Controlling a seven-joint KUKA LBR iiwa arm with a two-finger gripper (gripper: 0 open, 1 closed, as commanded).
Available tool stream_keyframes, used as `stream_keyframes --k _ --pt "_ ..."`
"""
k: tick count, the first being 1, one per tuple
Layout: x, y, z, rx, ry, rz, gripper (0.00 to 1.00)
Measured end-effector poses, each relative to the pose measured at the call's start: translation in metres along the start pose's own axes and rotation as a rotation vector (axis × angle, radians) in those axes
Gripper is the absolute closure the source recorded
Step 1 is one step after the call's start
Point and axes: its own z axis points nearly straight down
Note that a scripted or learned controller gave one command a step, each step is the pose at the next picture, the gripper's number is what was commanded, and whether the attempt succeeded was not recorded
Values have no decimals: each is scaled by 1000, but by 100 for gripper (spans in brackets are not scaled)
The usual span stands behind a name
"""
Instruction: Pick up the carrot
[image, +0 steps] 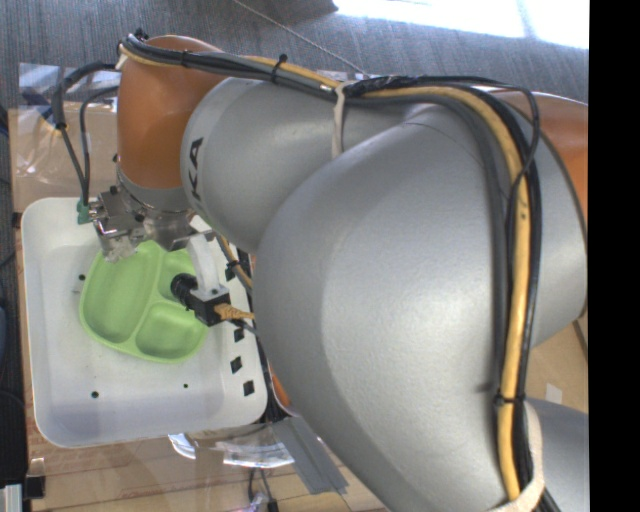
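**Item: hand (126, 232).** It hangs over the far rim of the green plate (135, 305), below the arm's orange band (150, 110). Whether it is open or closed cannot be told, since the wrist housing covers its working end from above. Nothing can be seen gripped.

**Item: green plate.** Three-compartment dish lying flat in the left white bin (60, 400). The compartments in view carry no load.

**Item: carrot.** Not identified with confidence. An orange sliver (279, 394) just right of the plate, past the bin wall and tucked under the grey arm (400, 300), is possibly it. The arm covers the rest.

**Item: tabletop (120, 470).** Wood, showing nearer the camera than the plate.

**Step in hand (judgement):** locating and approaching. The lift is not yet begun.

**Handling notes (judgement):**
- The hand sits on the far-left side of the plate, well apart from the orange sliver. It likely needs to travel rightward across the plate and the bin wall.
- It should clear the plate rim and the bin wall before descending.
- It should close across the carrot's narrow width, near its thicker part, since a tapered body tends to squirt out of a grip.
- It should lift straight and slowly.
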Motion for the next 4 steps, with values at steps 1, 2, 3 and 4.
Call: stream_keyframes --k 1,2,3,4 --pt "-26 -2 -121 -14 -1 -196 100" --pt "-43 -69 -41 -3 0 -389 100" --pt "5 -32 -54 -6 0 -229 100" --pt "-14 -112 -3 1 0 -184 100"
